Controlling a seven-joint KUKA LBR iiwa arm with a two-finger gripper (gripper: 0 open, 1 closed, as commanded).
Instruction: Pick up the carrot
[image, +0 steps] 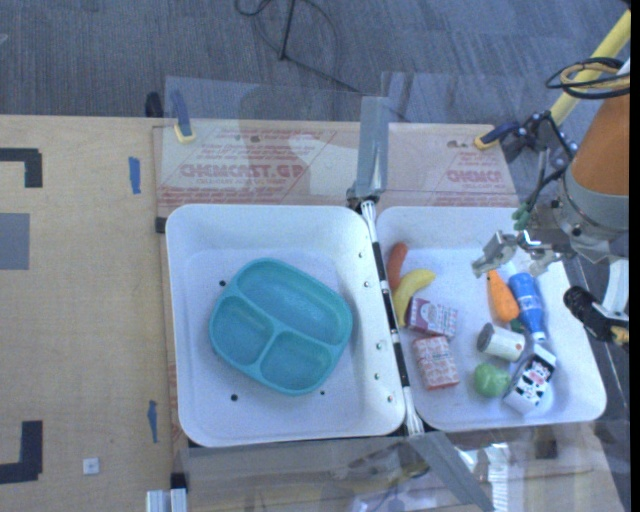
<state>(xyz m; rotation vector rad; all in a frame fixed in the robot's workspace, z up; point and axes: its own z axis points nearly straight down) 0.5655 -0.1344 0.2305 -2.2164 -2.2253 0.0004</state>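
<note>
A: Where do we stand on the carrot (500, 297)?

B: It lies in the right bin (590, 405), toward its right side, roughly upright in the view and tilted a little. Our end effector (516, 250) hangs just past its far end, fingers apart, nothing between them.

A: So we haven't got hold of it yet. What crowds it?

B: The blue bottle (527, 303) lies just to its right, seemingly touching along its length. A white cup (501, 343) sits just beyond the carrot's near tip. To the left there is bare bin floor before the cartons (433, 318).

A: Then we judge the left flank is free and the right flank is the trouble. If we close across the width, one finger has to slip between carrot and bottle, and there looks to be no gap.

B: We could come down over the far end, where the carrot is thicker and, as far as we can tell, stands a little clear of the bottle cap. Or we turn the wrist so the fingers straddle the carrot across its width.

A: Agreed. We should centre over the carrot's body first; at the moment we sit too far back. Then descend slowly, low enough to get below its widest curve.

B: And lift straight up, so we don't drag the bottle or knock the cup.
</note>
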